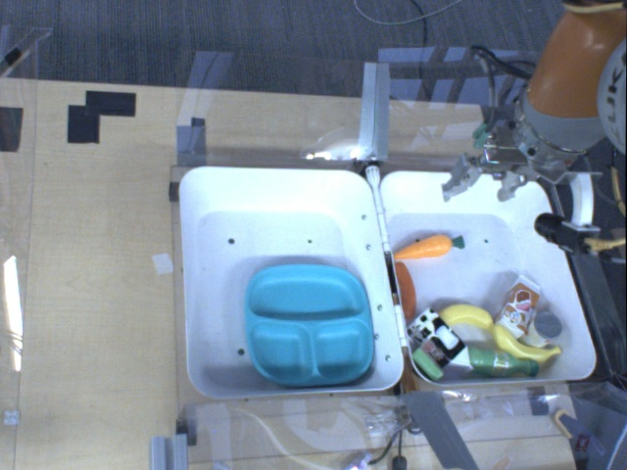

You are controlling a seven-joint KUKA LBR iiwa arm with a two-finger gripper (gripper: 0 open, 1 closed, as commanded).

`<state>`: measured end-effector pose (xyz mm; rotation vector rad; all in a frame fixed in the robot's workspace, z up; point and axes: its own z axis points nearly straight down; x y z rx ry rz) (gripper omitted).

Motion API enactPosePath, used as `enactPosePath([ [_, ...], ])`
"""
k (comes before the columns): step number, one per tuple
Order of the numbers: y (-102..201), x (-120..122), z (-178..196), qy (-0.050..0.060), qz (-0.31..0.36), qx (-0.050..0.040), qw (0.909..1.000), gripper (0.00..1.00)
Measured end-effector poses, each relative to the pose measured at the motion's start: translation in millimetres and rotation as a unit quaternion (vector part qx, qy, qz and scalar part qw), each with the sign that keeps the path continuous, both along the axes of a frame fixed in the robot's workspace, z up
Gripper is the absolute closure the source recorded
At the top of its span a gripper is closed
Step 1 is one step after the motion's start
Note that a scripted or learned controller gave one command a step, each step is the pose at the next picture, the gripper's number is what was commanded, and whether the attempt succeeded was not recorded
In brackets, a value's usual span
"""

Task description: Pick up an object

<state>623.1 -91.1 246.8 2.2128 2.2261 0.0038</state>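
My gripper (482, 184) hangs above the far edge of the right bin (549, 213), its two grey fingers spread open with nothing between them. An orange carrot (425, 248) with a green tip lies below it in the bin's middle left. Along the bin's near side lie a yellow banana (490, 327), a green bottle (495, 362), a black-and-white cow toy (433, 336) and a small printed carton (520, 306). An orange-brown object (405, 287) rests against the bin's left wall.
A blue divided tray (309, 323) lies in the left bin (225, 223). A metal divider post (373, 116) stands between the bins at the back. Black cable (411, 13) loops across the grey floor beyond the bench.
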Motion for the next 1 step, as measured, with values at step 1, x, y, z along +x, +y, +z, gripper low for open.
enactPosePath([
  [1, -49.7, -79.5, -83.9, 0.001, 0.015, -0.0003, 0.9999, 0.0],
])
